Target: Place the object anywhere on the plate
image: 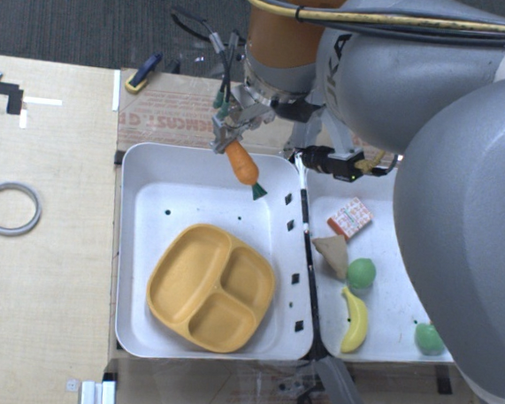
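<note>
Camera view, toy carrot (241, 163) slanting down-right, green tip lowest, orange end up in the gripper (228, 137), fingers closed on that end, carrot above the left bin's (134, 230) far edge, yellow plate (212, 286) below.

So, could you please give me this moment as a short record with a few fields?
held object: toy carrot, hanging tilted from the gripper, green tip lowest
gripper position: over the far edge of the left bin
target: yellow divided plate, three compartments, nothing on it
carrot versus plate: apart, carrot not yet above the plate
right bin: banana, two green balls, small red-and-white box
outside bins: tape roll
</note>
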`<state>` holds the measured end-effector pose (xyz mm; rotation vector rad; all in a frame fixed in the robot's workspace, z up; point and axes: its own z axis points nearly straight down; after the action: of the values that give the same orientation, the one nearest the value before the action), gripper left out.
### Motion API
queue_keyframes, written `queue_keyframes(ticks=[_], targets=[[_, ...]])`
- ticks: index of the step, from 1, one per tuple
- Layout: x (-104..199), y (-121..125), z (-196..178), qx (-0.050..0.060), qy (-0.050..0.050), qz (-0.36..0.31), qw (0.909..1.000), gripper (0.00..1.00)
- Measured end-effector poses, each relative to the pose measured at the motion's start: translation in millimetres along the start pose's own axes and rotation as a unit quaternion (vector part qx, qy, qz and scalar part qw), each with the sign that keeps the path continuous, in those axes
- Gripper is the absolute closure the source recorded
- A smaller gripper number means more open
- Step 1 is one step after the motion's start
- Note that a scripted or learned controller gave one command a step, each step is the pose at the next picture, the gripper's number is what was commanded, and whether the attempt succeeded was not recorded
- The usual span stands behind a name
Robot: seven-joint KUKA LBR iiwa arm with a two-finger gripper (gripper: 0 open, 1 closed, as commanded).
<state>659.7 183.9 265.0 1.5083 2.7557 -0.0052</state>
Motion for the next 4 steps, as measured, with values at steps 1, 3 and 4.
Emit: queue_keyframes(ticks=[1, 3, 4], targets=[[4.6, 2.6, 174.6, -0.001, 0.000, 0.030, 0.9995, 1.00], [3.8, 2.3, 167.4, 0.001, -0.001, 0.030, 0.9996, 1.00], [-32.8, -21.2, -16.6, 0.001, 0.000, 0.180, 0.9836, 1.00]])
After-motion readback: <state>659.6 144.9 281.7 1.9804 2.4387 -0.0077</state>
